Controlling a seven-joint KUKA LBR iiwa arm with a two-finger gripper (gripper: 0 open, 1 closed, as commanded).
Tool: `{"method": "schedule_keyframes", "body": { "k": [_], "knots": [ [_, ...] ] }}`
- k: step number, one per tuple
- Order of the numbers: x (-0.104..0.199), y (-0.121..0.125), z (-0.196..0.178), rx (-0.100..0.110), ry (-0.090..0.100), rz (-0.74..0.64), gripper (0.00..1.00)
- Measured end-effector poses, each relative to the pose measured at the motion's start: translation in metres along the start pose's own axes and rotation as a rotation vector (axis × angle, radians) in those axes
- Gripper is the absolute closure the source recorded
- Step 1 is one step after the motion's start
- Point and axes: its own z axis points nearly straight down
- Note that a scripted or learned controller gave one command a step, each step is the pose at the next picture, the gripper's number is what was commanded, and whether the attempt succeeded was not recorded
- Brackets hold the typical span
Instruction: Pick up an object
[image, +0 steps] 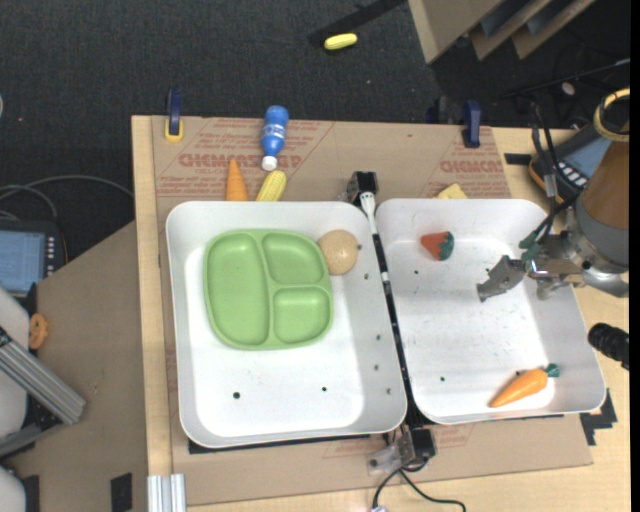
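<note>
Orange toy carrot (521, 387) lay in the right bin's (470, 400) near corner, long axis slanting, below the gripper (497, 280), which hung spread open and empty; the strawberry (437, 244) sat closer, up-left.

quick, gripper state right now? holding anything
gripper: over the right bin, nothing seen between its fingers; open or shut cannot be told.
</note>
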Motion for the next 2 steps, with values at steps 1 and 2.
{"method": "schedule_keyframes", "body": {
  "k": [1, 2],
  "knots": [
    [-0.034, -0.018, 0.153, 0.003, 0.0, 0.005, 0.0],
    [-0.01, 0.047, 0.146, -0.007, -0.002, -0.004, 0.0]
  ]
}}
